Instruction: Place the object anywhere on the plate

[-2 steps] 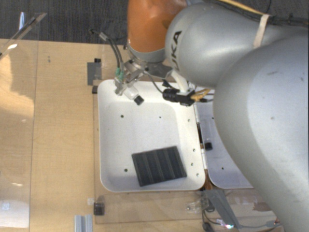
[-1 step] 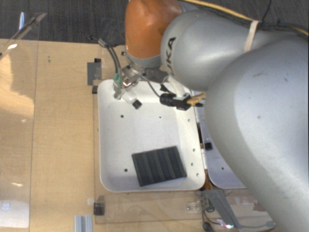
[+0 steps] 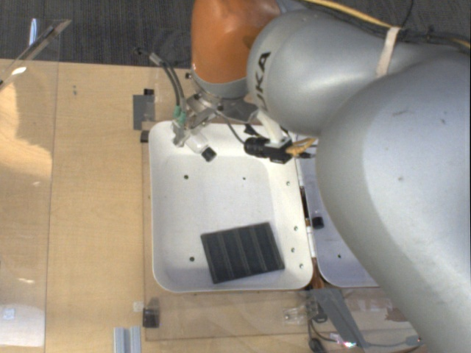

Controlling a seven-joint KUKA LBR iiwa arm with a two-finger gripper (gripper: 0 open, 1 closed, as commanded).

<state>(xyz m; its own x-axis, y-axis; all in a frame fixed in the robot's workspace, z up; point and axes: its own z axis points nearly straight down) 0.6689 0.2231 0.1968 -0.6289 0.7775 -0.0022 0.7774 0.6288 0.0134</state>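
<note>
The end effector (image 3: 190, 134) hangs over the far left corner of the left bin (image 3: 165, 271); whether it grips anything I cannot tell. The dark ribbed plate (image 3: 242, 251) lies flat at the bin's near side, well apart from it. I see no clear object for the plate.

The left bin (image 3: 171, 219) offers open white floor across its middle and left side. A dark ribbed plate (image 3: 242, 252) lies flat near its front right corner. The gripper (image 3: 190, 137) hangs over the far left corner, cables trailing beside it. The grey arm (image 3: 368, 138) covers most of the right bin (image 3: 335, 259).
</note>
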